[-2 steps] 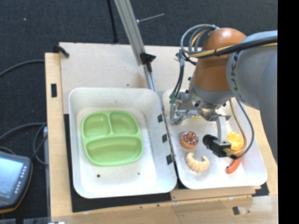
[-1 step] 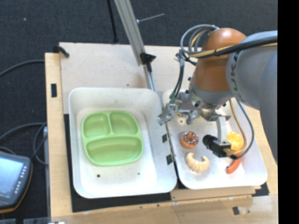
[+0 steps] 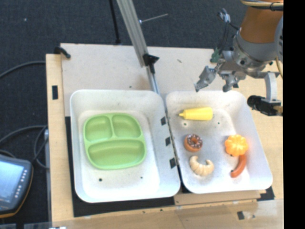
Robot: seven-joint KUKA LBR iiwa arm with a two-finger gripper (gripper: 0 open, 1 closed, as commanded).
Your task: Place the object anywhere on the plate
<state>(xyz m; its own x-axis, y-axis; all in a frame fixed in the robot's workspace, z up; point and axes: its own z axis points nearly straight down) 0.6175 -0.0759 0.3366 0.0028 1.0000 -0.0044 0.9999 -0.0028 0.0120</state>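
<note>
five toys sit in the right bin [image 3: 255, 128]; my hand [image 3: 217, 80], fingers apart and holding nothing, hangs over its far rim, the corn [image 3: 196, 113] nearest, lying crosswise, the plate [image 3: 114, 140] leftward.

Green three-compartment plate [image 3: 114, 141], flat in left bin [image 3: 81, 175].

The light is bright and even, and it seems to come from above. The two shallow white plastic bins [image 3: 157, 185] are nearly washed out, so their rims are hard to follow. Shadows are soft and short. The grey metal end effector [image 3: 217, 80] looks slightly blurred. The dark floor behind it is dim and grainy. The whole picture is a little soft.
</note>
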